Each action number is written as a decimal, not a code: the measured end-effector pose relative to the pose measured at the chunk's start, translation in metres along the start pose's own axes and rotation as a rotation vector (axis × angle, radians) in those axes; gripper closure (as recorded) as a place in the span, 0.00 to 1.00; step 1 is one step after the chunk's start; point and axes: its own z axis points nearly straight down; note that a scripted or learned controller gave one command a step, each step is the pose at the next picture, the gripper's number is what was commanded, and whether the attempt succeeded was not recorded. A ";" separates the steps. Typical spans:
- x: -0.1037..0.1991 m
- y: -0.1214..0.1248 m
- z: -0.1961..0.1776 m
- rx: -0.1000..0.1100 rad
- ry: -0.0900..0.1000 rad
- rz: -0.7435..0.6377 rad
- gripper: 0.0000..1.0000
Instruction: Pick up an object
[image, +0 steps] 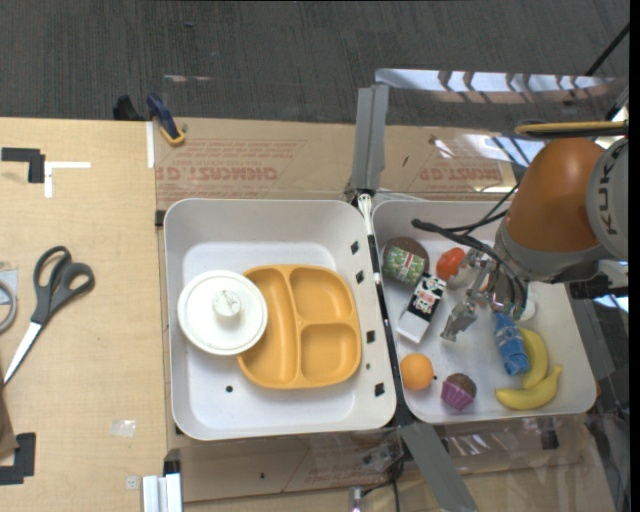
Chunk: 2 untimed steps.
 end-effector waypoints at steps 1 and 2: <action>0.029 -0.056 0.000 0.001 0.003 0.105 0.00; 0.028 -0.055 -0.009 0.001 0.000 0.103 1.00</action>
